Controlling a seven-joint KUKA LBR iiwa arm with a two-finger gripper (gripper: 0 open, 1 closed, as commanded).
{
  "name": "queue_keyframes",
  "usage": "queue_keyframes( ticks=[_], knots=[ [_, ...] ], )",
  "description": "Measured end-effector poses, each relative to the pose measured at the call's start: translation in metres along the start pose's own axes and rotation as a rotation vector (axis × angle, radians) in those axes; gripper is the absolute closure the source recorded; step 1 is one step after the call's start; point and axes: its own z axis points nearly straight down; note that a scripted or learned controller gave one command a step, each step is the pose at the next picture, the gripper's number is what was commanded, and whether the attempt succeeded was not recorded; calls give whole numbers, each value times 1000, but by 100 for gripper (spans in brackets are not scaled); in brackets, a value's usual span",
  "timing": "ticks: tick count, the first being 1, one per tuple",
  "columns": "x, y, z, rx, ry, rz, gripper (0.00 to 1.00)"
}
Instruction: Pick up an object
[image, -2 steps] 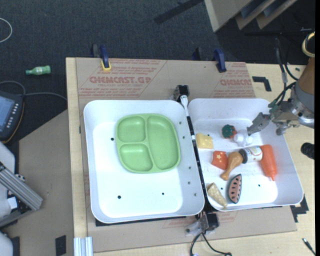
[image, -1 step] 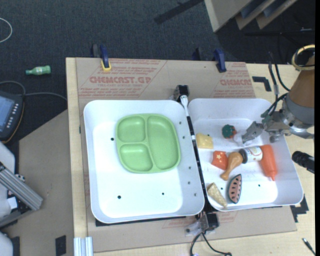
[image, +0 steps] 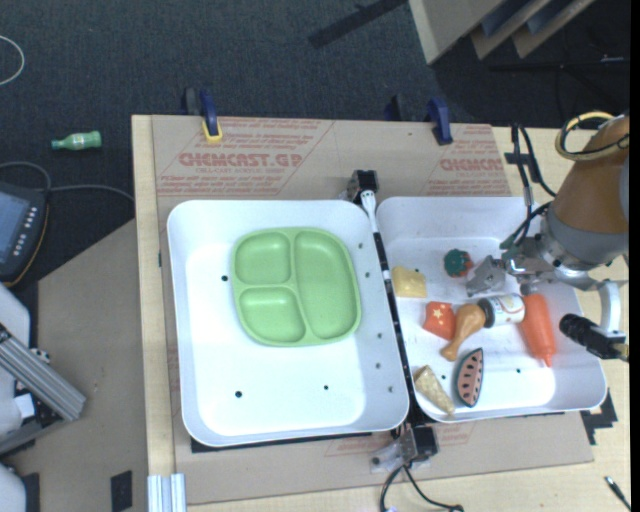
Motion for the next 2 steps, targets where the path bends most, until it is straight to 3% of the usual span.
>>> queue_keyframes(
  ticks=[1, 2],
  knots=[
    [1, 0, 30, -1, -1, 0, 0],
    [0, 1, 17, -6, -3, 1, 100]
  ],
)
